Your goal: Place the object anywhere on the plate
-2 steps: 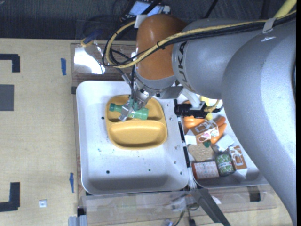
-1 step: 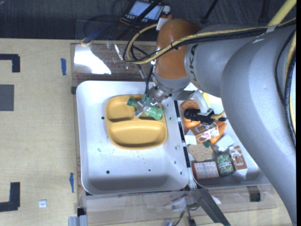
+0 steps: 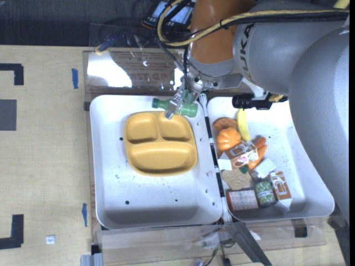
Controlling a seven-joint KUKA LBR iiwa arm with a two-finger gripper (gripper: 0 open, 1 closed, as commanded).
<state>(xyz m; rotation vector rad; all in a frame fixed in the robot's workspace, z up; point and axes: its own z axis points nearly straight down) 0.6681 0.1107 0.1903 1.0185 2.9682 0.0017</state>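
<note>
Left bin (image 3: 111, 165): shallow white tray with rounded corners and a few dark specks; it holds the plate.
Plate (image 3: 161, 143): mustard-yellow, smooth, rounded rectangle with three compartments, two small at the far side and one wide at the near side.
Green object (image 3: 186, 108): glossy, bottle-like, lying across the plate's far right corner, just at its rim.
Gripper (image 3: 176, 105): metallic fingers down at the green object, over the plate's far right corner; I cannot tell whether they clamp it.
Right bin (image 3: 310, 198): white, right of the plate, crowded with toy food.
Contents: yellow banana (image 3: 243, 125), orange pumpkin-like piece (image 3: 227, 139), brown cracker-like slab (image 3: 237, 179), small green can (image 3: 265, 194), and printed packets (image 3: 243, 199).
</note>
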